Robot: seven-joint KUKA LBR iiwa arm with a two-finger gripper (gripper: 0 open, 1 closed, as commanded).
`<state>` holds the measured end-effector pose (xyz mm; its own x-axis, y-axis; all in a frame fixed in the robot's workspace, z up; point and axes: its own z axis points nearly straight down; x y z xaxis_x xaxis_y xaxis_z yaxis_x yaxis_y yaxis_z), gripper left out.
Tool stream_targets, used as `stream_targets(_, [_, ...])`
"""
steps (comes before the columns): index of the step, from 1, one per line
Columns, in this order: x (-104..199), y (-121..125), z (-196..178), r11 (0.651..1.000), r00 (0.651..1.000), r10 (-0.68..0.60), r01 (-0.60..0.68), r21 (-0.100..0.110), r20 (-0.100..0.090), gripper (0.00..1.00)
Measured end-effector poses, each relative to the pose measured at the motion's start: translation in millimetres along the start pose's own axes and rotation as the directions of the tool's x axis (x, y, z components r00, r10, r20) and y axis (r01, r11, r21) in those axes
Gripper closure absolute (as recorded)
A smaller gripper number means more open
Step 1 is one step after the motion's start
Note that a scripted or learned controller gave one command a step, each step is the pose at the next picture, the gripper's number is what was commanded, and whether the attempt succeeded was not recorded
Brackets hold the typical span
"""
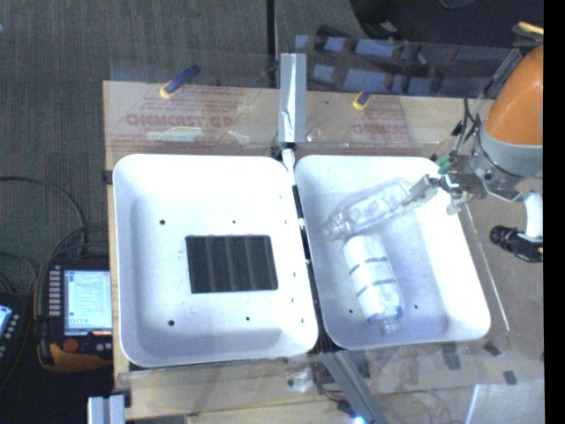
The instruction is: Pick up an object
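Showing matt white plastic bins (141, 237), two clear glossy plastic bottles (375, 281), a ribbed black matt tray (231, 263), bare plywood bench (132, 113).

A pale brown surface (494, 290) carries two shallow white bins set side by side, their inner rims touching. The left bin (141, 237) and the right bin (459, 272) fill most of it. Behind them, clear sheeting (221, 104) lies along the back edge, pinned by clamps.
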<state>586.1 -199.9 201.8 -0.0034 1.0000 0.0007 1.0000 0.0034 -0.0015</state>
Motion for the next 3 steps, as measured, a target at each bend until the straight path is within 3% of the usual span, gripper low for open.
stream_targets(1, [79.8, -15.0, 29.6, 0.999, 0.999, -0.04, 0.04, 0.0, 0.0, 0.0])
stream_targets(2, [142.9, -18.5, 18.2, 0.958, 0.958, 0.287, -0.287, 0.0, 0.0, 0.0])
stream_targets(3, [79.5, -44.5, 49.8, 0.977, 0.977, 0.212, -0.212, 0.0, 0.002, 0.0])
